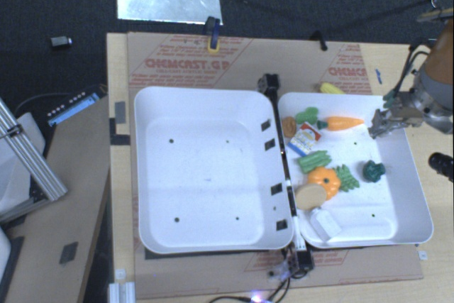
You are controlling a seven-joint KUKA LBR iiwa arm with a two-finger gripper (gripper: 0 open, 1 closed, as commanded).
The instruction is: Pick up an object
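Gripper (381, 125) seen at right bin's (404, 223) upper right edge, just right of carrot (342, 123); nothing seen between fingers. Spread or pressed together: cannot be told. Arm (438, 78) reaches in from right.

Objects gathered in right bin's left half: carrot near top, green leafy piece (306, 115) left of it, small red-and-white packet (305, 138) below, green vegetable (313, 160), orange fruit (325, 179), tan round piece (309, 196), white block (326, 225) near front. Dark green piece (373, 169) set apart to right. Yellow item (330, 89) lies outside bin, behind it.
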